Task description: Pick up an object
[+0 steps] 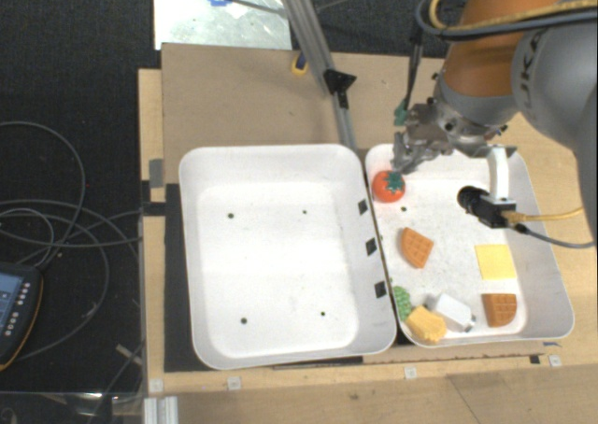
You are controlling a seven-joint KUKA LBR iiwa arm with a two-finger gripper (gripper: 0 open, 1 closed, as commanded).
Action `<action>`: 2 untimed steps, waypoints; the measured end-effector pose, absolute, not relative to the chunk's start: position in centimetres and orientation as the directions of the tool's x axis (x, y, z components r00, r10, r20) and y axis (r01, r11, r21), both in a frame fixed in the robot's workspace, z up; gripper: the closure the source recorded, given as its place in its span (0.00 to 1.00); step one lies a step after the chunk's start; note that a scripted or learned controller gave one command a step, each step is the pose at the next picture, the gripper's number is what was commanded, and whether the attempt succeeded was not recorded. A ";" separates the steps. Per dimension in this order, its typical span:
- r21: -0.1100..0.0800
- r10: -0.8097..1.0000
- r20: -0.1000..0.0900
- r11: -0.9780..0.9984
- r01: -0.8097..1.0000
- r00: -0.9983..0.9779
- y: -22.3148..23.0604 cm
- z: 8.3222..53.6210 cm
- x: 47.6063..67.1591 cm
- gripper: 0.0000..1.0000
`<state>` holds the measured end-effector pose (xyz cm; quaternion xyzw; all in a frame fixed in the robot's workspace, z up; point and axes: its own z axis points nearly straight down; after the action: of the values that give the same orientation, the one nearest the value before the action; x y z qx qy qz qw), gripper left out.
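Seen from above, my claw (404, 167) hangs at the far left corner of the right bin (547, 254); I cannot tell its grip state. A red tomato (388, 186) sits just below it, touching or nearly so. To lift cleanly, I should centre over the tomato, away from the wall.

Two white bins (280, 162); seven small toys (417, 248); one arm (523, 39)
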<state>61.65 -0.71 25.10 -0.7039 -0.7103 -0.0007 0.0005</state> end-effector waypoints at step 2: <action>0.003 1.000 0.003 0.010 1.000 -0.010 9.1 24.2 63.5 1.00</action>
<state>63.46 9.09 24.23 -0.7034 -0.7108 -0.0022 -0.0002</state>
